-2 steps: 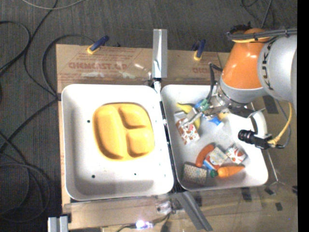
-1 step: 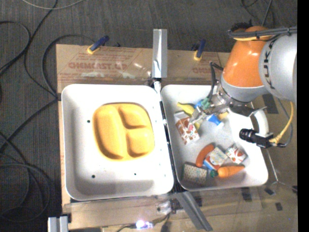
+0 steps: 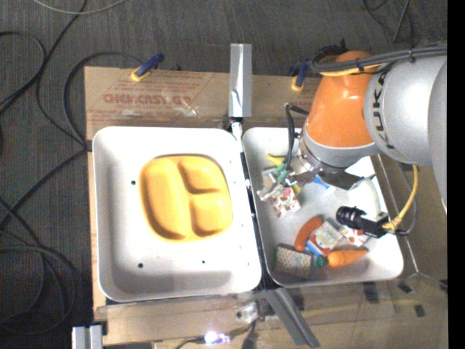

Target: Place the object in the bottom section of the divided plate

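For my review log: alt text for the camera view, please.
The grey and orange arm's gripper hovers over small toys, including a carrot, in the right bin. The yellow divided plate sits in the left bin.

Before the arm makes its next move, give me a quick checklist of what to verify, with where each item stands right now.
1. Divided plate sits flat in the left bin, all sections bare: ok.
2. Gripper is over the right bin, above the small patterned box: ok.
3. Something is held between the fingers: cannot tell, the wrist hides them.
4. Other items are apart from the gripper: ok, the carrot, the orange sausage-shaped piece and the mesh-patterned block lie near the bin's front edge.
5. Route across the divider to the plate is free: ok, nothing stands between the bins.
6. Object placed in the plate: not ok.
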`<state>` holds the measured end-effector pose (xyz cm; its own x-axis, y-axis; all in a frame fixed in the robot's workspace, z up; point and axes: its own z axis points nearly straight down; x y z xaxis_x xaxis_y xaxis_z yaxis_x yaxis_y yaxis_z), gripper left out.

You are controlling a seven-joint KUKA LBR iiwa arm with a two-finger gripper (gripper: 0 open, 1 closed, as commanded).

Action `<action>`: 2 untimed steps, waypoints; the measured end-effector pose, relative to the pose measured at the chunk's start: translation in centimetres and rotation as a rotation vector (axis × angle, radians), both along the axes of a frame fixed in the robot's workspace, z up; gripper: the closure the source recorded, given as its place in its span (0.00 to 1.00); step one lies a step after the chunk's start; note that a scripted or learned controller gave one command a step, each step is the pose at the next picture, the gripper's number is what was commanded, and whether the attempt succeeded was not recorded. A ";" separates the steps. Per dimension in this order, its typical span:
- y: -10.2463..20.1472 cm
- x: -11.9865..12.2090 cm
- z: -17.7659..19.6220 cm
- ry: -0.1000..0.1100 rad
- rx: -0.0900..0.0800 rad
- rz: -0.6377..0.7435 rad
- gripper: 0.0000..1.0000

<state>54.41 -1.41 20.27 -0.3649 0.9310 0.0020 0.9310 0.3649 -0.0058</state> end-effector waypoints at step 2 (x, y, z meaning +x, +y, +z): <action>-1.0 -6.1 -2.0 0.000 -0.002 -0.056 1.00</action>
